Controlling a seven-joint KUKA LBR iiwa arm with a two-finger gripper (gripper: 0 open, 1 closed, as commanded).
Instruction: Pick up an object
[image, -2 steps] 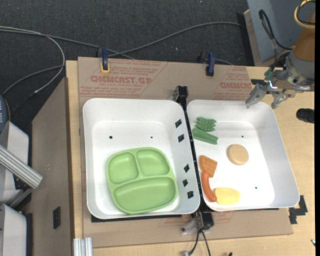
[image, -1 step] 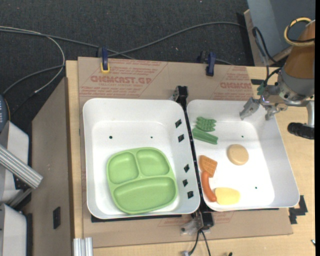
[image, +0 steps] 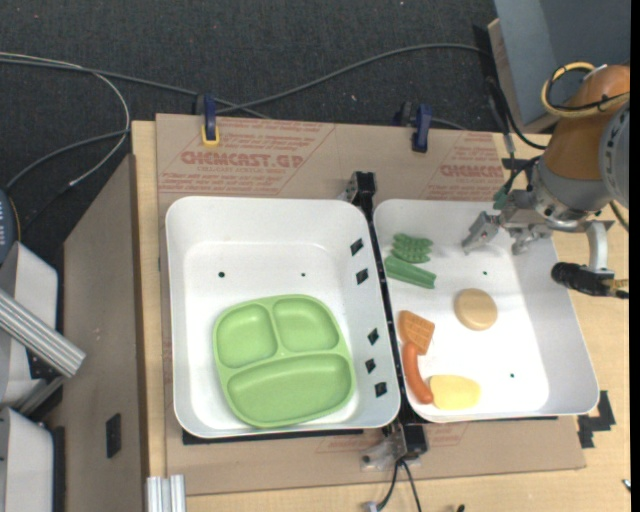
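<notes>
The right bin holds several toy foods. Green bean pods lie at its left, near the divider. A tan round bun sits in the middle. An orange wedge, a red-orange sausage and a yellow piece cluster at the front left. My gripper hangs over the bin's back right part, up and to the right of the bun. It is open, with nothing between its fingers.
The left bin carries a green divided plate at its front. A black divider with clips runs between the bins. Two clamps hold the cardboard at the back. Cables trail behind the bench.
</notes>
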